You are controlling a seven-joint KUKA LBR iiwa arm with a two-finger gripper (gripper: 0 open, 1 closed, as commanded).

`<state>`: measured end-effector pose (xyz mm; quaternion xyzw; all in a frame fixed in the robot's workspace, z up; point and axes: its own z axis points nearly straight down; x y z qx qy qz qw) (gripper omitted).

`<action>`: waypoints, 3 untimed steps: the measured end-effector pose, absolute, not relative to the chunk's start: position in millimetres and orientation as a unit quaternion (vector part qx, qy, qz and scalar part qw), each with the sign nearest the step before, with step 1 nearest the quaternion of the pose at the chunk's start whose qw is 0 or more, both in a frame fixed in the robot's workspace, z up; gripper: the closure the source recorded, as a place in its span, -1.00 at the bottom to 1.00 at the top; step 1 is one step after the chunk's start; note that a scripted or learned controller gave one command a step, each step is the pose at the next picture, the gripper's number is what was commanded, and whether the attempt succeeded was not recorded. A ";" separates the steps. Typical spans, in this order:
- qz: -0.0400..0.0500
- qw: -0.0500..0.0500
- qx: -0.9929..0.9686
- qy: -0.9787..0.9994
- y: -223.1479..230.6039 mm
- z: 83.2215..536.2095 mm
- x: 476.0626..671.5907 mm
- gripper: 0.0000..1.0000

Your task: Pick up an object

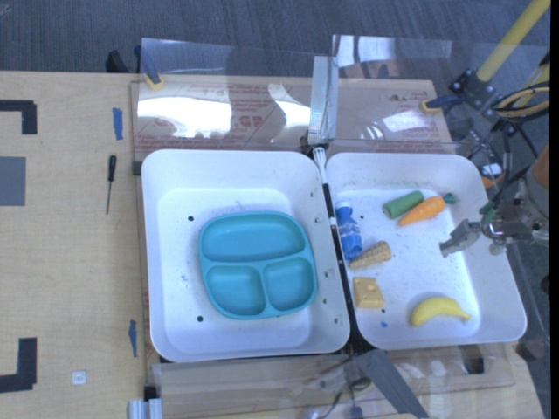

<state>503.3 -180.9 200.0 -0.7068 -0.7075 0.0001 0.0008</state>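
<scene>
The right bin (489, 308) holds several toy items. A green cucumber (403, 204) and an orange carrot (423, 209) lie near its back. Along the left wall is a blue bottle (348, 231), with a corn cob (370, 255) and a yellow cheese block (368, 292) in front of it. A yellow banana (439, 310) rests near the front right. My gripper (458, 236) reaches in over the bin's right side, above bare floor between the carrot and the banana. Nothing is seen in it.
The left bin (166, 190) holds a teal divided plate (257, 263). A metal divider (324, 103) and clear plastic sheets stand behind the bins. Cables and a yellow pole (517, 26) crowd the far right. A screwdriver (110, 180) lies on the wooden bench at left.
</scene>
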 end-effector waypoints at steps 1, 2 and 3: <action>0.002 0.004 -0.711 -0.704 -182.8 134.0 536.3 -1.00; -0.002 -0.004 -0.698 -0.716 -153.2 87.7 593.3 -1.00; 0.000 -0.001 -0.661 -0.750 -152.9 86.0 633.9 -1.00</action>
